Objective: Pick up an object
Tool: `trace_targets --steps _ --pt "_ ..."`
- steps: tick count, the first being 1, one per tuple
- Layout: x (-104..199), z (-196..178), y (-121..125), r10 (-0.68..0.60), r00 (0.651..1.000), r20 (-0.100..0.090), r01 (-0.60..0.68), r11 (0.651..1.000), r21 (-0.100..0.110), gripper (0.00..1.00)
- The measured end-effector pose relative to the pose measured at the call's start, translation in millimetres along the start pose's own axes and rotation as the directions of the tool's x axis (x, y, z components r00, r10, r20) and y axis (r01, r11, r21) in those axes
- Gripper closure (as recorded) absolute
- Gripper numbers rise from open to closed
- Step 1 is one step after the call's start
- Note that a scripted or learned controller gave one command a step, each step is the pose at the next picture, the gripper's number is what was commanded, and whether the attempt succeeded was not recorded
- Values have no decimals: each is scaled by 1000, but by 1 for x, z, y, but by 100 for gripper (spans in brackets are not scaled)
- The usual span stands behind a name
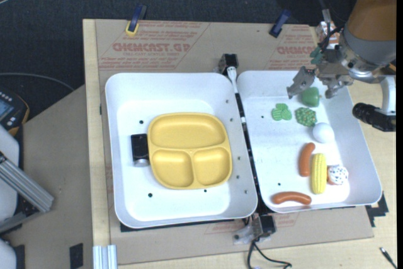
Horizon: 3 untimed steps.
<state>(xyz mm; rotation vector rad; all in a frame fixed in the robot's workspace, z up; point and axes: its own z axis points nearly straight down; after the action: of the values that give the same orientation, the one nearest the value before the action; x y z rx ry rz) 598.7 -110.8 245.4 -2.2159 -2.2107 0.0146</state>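
Occluded and cropped elements
Gripper (317,86) overlaps a green object (310,97), partly hiding it; arm (373,16) cropped by the right and top edges

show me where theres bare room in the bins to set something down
In the right bin, the near-left floor is bare, bordered by the green leafy toy above and the long sausage below. Its right side is crowded: egg, corn cob, short sausage, with the hand over the far end. In the left bin, bare floor rings the yellow divided plate.

Arm (371,16) reaching from right, tool (318,88) fingers spread
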Motion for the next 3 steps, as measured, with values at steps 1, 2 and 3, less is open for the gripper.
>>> trace_targets --steps 1,2,3 --pt "0 -8 2 -2 1000 1 2 1000 -14 0" --pt "-3 53 -3 -2 1000 0 2 1000 -8 0" --pt "-2 117 -3 -2 1000 0 2 1000 -7 0"
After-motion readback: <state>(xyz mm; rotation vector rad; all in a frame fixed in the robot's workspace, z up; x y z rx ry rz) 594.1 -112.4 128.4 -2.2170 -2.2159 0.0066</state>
